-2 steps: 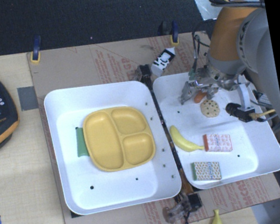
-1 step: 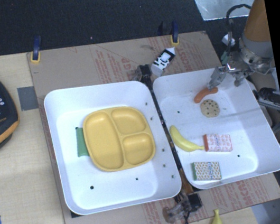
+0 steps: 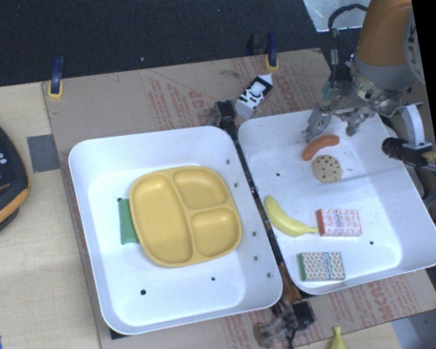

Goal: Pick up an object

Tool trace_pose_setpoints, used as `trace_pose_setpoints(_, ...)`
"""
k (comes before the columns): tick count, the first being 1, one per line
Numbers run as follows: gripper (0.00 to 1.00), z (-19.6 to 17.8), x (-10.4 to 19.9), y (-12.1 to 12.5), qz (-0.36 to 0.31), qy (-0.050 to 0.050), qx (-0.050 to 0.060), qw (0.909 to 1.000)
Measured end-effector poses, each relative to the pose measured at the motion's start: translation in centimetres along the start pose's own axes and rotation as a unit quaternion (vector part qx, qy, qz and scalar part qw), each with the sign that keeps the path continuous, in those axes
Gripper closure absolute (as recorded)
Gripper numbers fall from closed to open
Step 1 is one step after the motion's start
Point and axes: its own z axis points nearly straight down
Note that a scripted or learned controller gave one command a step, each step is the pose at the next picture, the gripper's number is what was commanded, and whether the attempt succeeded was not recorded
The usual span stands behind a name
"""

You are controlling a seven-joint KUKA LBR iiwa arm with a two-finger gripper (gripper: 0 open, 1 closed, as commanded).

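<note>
Claw (image 3: pixel 340 116): over the right bin's (image 3: pixel 400 258) far edge, beside sausage (image 3: pixel 320 146); grip state we cannot tell. Risk: we judge the sausage may roll aside.

Red lettering runs along the cardboard sheet (image 3: pixel 162 96) under the bins, too blurred to read. The black-and-white tag (image 3: pixel 254 93) shows markings, also illegible.

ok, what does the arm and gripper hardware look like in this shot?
The arm is a rounded body, orange-tan on its broad upper section with grey toward the wrist. Dark cables loop beside it near the top. The gripper is a small grey metal assembly with thin fingers and dark fittings. No readable markings at this size.
</note>
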Motion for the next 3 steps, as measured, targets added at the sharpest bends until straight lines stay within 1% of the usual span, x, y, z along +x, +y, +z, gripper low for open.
trace_pose_setpoints(1, 0.00, 3.1, 0.8, 0.0, 0.000, 0.000, 0.001, 1.0000)
trace_pose_setpoints(2, 0.00, 6.2, 3.5, 0.0, -0.001, -0.001, 0.001, 1.0000)
trace_pose_setpoints(3, 0.00, 5.6, 7.2, -5.1, 0.000, -0.001, 0.000, 1.0000)
